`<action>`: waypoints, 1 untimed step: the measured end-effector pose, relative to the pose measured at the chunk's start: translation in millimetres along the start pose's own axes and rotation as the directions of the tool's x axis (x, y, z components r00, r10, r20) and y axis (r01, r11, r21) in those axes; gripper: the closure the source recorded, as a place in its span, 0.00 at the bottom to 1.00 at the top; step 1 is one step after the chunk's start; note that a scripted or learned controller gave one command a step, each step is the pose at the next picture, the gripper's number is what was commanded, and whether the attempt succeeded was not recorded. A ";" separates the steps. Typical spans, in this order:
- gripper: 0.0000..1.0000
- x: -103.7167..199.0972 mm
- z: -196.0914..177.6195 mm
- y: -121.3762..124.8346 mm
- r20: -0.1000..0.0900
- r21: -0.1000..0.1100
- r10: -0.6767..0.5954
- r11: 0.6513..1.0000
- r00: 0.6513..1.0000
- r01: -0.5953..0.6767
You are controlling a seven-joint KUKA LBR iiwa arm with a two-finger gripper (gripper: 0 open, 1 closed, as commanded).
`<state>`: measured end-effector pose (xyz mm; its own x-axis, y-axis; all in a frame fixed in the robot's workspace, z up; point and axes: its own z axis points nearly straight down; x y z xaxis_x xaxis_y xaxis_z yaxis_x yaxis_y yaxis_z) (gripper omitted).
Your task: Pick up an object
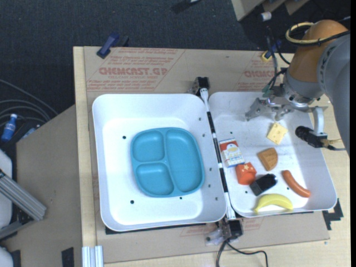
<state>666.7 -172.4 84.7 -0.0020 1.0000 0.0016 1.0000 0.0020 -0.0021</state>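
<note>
My gripper hangs over the far part of the right bin, its fingers spread open with nothing between them. Just in front of it lies a yellow cheese wedge. Nearer the front are a brown bread piece, a small red-and-white carton, a red object, a black object, an orange sausage and a yellow banana.
The left bin holds a blue divided plate. A black clamp sits at the far end of the seam between the bins. The grey arm with its orange band comes in from the upper right.
</note>
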 end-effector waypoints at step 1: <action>0.00 52.8 -0.1 0.0 0.000 0.000 0.001 1.000 1.000 -0.001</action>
<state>666.6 -119.7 84.9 -0.0010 1.0000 0.0019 1.0000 0.0010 -0.0022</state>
